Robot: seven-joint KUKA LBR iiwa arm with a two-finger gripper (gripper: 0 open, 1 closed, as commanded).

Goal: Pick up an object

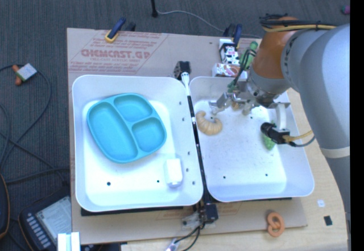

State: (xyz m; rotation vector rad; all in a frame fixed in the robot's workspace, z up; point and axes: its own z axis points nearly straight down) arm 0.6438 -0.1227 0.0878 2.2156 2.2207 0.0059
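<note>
Over the right bin [296,187], the grey arm [318,68] reaches in from the right side. Its gripper [223,103] hangs low near the top left part of that bin. The two thin metal fingers [218,102] look spread apart, and nothing sits between them.

Just below the gripper and a bit to the left lies a tan croissant [209,124]. It is a curved toy, close to the bin's left wall. It is likely the nearest thing to grab. It looks light. It may be soft or rubbery, so it should not break. Its round bumpy back could slip out of thin fingers. A good spot to pinch is across the fat middle, with one finger on each side of the curve.

A small green toy [268,139] lies near the right side of the same bin, next to a black cable end. It is well apart from the croissant.

The left bin [91,193] has a blue plate [126,127] with three parts, and a small white block [173,171] near its bottom right.

The croissant rests on the bin floor, so the picking up is not yet done.
</note>
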